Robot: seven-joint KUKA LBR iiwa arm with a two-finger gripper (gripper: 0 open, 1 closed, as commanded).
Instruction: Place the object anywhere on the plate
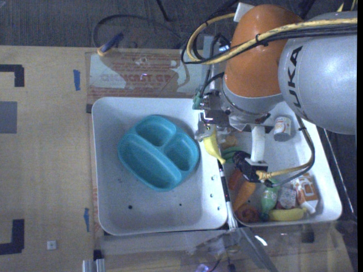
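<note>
**Gripper Over the Wall Between the Bins, Yellow Object Just Beneath It**

The arm [317, 78] reached in from the right across the right bin [322, 166]. Its gripper [207, 130] hung above the wall where the two bins met. A yellow object [212, 147] sat directly under the gripper, at that same wall and just beside the right edge of the plate [148, 163]. It was not on the plate. The wrist hid the grip, so it could not be told whether the gripper was clamped on the object or released from it.

The plate was teal with three compartments, and it lay tilted on the floor of the left bin [113, 200], toward the bin's upper middle. Nothing lay in its compartments.

The right bin held a crowd of small things. A carrot [245, 191] lay near the dividing wall, a banana [286, 214] lay along the near edge, and a green piece [267, 198] sat between them. A small can [281, 128] stood farther back.
</note>
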